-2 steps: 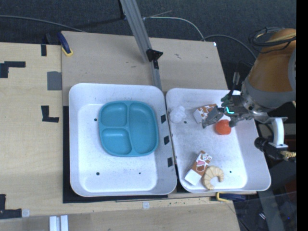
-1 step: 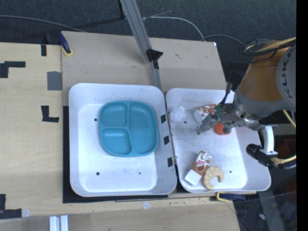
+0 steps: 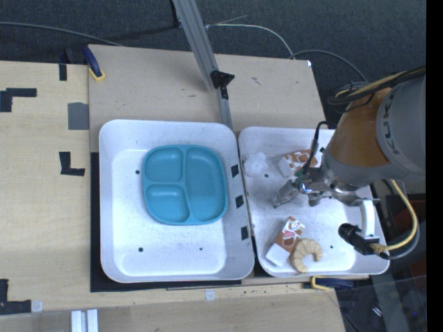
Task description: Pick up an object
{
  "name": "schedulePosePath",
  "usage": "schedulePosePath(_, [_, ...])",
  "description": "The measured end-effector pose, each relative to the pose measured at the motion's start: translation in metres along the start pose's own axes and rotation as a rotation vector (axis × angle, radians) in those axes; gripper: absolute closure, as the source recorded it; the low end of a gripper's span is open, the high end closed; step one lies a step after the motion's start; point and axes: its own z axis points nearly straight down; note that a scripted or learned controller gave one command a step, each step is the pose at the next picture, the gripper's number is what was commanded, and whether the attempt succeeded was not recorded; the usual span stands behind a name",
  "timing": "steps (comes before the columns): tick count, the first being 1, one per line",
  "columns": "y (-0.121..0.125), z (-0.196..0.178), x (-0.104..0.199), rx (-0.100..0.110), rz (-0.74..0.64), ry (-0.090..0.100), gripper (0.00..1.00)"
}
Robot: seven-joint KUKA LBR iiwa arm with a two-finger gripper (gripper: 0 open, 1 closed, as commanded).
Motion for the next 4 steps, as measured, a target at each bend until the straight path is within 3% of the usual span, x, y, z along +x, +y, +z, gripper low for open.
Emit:
schedulePosePath(1, [0.0, 0.046, 0.0, -0.008, 0.0, -0.002, 0.0])
schedulePosePath(2, [0.0, 0.035, 0.001, -0.006, -0.002, 0.0, 1.0])
schedulePosePath(4, [-0.008, -0.074, -0.008, -0.013, -0.001, -0.002, 1.0])
